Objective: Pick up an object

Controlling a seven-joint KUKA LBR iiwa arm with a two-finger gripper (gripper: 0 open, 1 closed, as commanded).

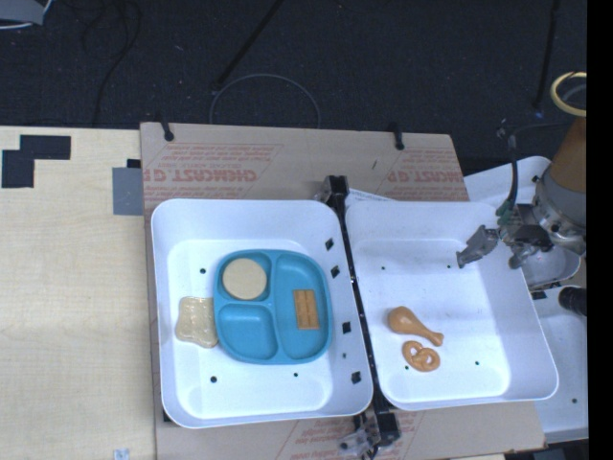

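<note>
In the right bin [517, 372] lie an orange-brown toy drumstick [414, 324] and, just below it, a small pretzel [421, 357]. My gripper [498, 250] hangs over the bin's upper right part, up and to the right of the drumstick and well apart from it. It is open, its fingers [474, 247] spread, and nothing sits between them. The left bin [177, 228] holds a blue divided tray [259, 338] with a round tan disc [244, 278] and a brown rectangular cracker [306, 308] in two of its compartments.
A pale slice of bread [196, 321] lies against the blue tray's left side. A black hinge strip [350, 286] divides the two bins. Cardboard [287, 166] lies under both bins, and the arm's grey wrist [565, 214] stands at the right edge.
</note>
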